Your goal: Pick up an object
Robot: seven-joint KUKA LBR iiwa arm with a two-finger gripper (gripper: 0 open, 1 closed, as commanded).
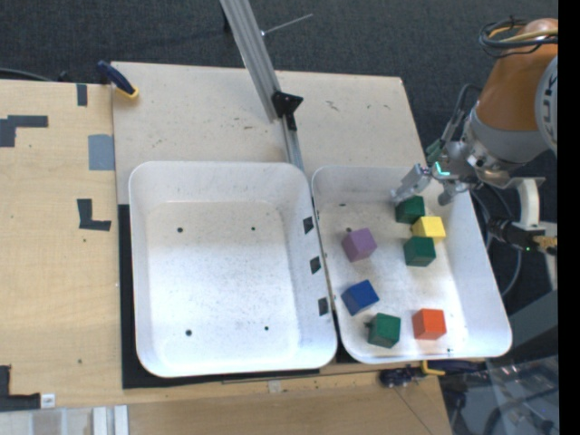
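Note:
The right bin (471, 270) holds several small cubes. A green cube (410, 210) lies near its far right corner, with a yellow cube (429, 227) and a dark green cube (419, 251) just in front of it. Further left are a purple cube (359, 243) and a blue cube (361, 296). Another green cube (384, 329) and an orange cube (430, 323) rest near the front wall. My gripper (428, 188) hovers over the bin's far right corner, just behind the first green cube. It stands open, one finger on each side, and holds nothing.
The left bin (145, 243) adjoins the right one. A slanted metal rail (258, 57) runs down to the bins' shared far edge. A blue and yellow clamp (118, 78) lies at the bench's far left. Cables hang at the right of the arm.

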